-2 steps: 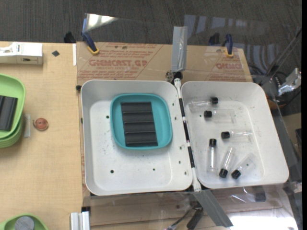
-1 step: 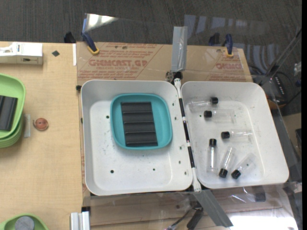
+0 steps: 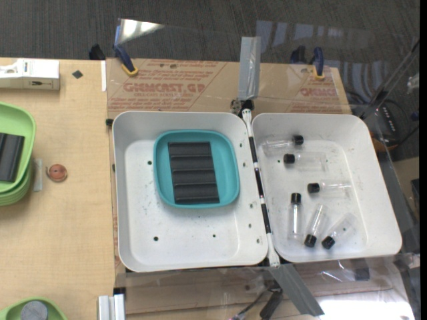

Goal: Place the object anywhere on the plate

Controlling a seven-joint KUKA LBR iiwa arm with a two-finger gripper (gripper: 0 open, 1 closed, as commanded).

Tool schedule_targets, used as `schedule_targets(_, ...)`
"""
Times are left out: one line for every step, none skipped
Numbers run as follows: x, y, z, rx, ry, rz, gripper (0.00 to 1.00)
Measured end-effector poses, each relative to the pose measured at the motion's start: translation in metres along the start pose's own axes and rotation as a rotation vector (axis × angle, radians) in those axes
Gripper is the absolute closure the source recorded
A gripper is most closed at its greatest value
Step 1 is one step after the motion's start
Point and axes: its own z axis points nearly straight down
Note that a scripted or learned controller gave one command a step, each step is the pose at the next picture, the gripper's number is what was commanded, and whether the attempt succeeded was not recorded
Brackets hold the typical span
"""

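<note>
Two shallow white bins side by side mid-frame: left bin (image 3: 133, 239), right bin (image 3: 373, 199). In the left one, upper centre, a teal plate (image 3: 228, 169) with a dark ribbed insert (image 3: 194, 173). Scattered across the right bin, perhaps six clear vials with black caps (image 3: 295, 213), none on the plate. Gripper fingers: cannot tell.

The two white bins (image 3: 133, 245) look like smooth, slightly glossy plastic, the teal plate (image 3: 228, 172) is matt plastic with a dark ribbed insert (image 3: 194, 173), the vials (image 3: 315, 220) are clear with black caps, and the counter (image 3: 60, 245) is pale wood
</note>
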Motion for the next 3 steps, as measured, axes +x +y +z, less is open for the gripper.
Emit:
schedule_targets(0.01, 0.016, 0.0, 0.0, 0.0, 0.104, 0.0)
schedule_targets(0.022, 0.034, 0.0, 0.0, 0.001, 0.224, 0.0)
schedule_targets(0.022, 0.038, 0.0, 0.001, 0.001, 0.358, 0.0)
